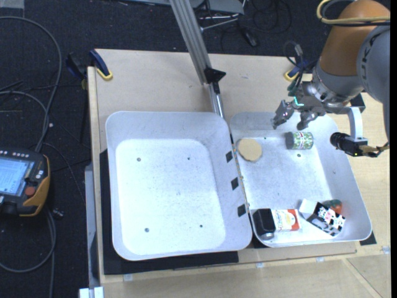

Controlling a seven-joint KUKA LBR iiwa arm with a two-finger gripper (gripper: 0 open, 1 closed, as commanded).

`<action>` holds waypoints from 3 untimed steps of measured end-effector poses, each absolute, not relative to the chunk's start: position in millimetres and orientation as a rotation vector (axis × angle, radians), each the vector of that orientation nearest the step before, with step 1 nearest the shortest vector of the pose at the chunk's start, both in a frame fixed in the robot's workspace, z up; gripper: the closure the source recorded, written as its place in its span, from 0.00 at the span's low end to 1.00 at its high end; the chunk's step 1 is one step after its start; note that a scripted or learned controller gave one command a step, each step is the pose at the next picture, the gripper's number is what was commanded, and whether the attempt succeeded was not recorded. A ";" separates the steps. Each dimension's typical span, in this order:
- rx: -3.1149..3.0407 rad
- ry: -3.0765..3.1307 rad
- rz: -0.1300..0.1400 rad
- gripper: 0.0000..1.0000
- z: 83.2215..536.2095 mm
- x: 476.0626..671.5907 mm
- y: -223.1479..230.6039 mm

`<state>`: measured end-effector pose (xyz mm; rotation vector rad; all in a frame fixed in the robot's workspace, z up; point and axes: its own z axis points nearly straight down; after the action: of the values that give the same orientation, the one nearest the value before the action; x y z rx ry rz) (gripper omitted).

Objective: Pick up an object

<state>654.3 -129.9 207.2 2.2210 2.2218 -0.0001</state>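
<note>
White speckled bins (167, 185); tan disc (250, 149); green patterned can (301, 140); black block (264, 221); orange-white box (286, 220); tan wooden surface (155, 79).

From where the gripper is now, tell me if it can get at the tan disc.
Probably yes: the tan disc lies alone on the right bin floor, nothing over it, with the gripper hovering just up-right.

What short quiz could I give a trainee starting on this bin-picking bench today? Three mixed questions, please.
1. True or false: the round tan disc lies in the right bin.
2. Which is nearest the gripper: A) small green can B) black box C) red-and-white packet?
3. Fill in: the black box sits by the right bin's ____ edge.

Key: 1 true; 2 A; 3 near (front).
</note>
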 end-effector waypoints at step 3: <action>2.219 2.220 0.003 0.00 123.5 663.4 -132.7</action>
<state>663.4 -132.7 123.5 2.2190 2.2198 0.0032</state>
